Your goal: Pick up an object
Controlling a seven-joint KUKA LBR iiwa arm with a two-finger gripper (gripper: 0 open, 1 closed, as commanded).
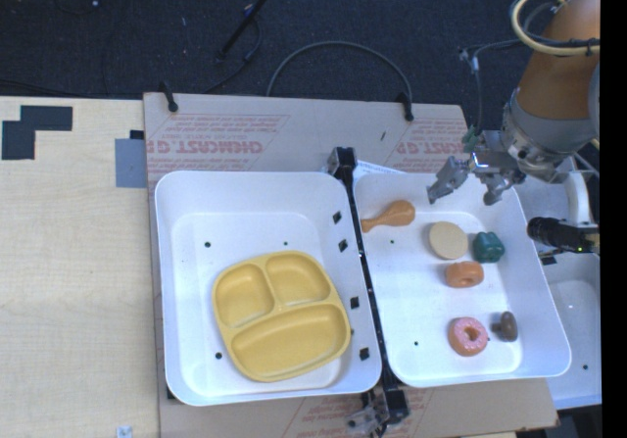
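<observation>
The right bin (421,358) holds an orange drumstick-shaped piece (389,217), a beige round disc (448,240), a teal lump (488,248), an orange donut (464,275), a pink donut (468,336) and a small brown lump (506,326). My gripper (470,181) hangs over the bin's back right corner, above and behind the beige disc. Its two fingers are spread wide with nothing between them.
The left bin (186,260) holds a yellow three-compartment tray (281,314). A black divider bar (355,269) runs between the bins. Cardboard lies under both bins. A black cylinder (563,232) sticks out at the right edge.
</observation>
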